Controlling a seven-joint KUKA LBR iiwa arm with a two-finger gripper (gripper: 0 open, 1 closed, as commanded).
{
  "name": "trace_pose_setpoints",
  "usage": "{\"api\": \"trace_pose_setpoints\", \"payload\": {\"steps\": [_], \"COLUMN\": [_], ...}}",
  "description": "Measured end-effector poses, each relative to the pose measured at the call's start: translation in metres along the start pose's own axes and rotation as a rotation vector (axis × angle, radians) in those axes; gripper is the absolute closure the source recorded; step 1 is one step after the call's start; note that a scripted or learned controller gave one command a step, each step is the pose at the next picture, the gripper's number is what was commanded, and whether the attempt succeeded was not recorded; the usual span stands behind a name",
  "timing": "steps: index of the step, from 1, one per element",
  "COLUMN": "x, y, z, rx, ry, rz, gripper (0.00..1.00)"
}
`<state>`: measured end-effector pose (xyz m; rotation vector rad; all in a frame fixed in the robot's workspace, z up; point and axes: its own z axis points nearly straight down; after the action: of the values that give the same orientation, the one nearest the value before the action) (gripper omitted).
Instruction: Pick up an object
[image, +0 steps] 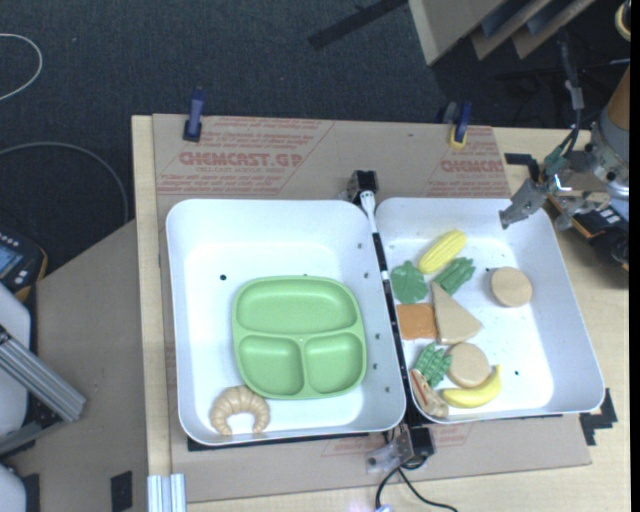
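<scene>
While the gripper hangs over the right bin's far rim, its jaws' opening cannot be told.

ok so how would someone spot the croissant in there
Look in the left white bin, which holds a green divided plate. At that bin's near left corner, just off the plate's edge, lies a golden-brown curved toy croissant, the one brown thing in that bin.

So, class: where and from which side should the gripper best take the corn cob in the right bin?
Probably from above, across the middle of the corn cob, fingers closing on its long sides. It lies flat and slanted, upper end clear, lower end close to the green leafy piece.
</scene>
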<state>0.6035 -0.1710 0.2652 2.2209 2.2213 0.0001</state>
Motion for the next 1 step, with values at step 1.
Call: {"api": "trace_pose_setpoints", "payload": {"steps": [1], "x": [0.0360], "y": [0.0114], "z": [0.1799], "rx": [0.010], "ry": [0.004], "rz": [-0.003], "gripper": [0.00]}}
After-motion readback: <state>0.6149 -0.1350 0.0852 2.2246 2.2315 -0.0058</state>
